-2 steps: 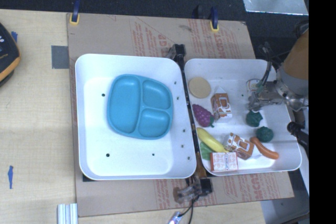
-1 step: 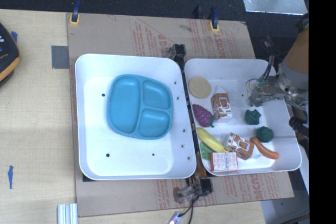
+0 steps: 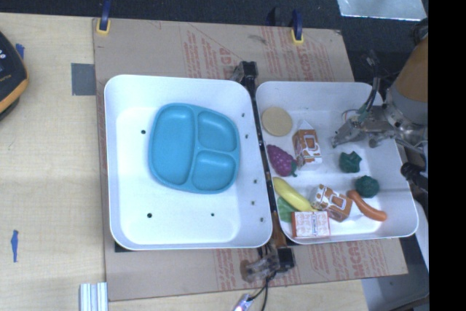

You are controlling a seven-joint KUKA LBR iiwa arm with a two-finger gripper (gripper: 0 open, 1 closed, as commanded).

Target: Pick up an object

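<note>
A blue divided plate is lying in the left bin. In the right bin, toy food is sitting: a banana and a green piece. Above that green piece, not touching it, the gripper is hovering with fingers spread apart and gripping nothing.

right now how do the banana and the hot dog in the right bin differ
The banana is yellow and lies near the right bin's left wall; the hot dog is orange-red and lies toward the right wall. The banana sits beside the red carton, the hot dog beside a green piece. Both are long, slanted toy foods.
</note>
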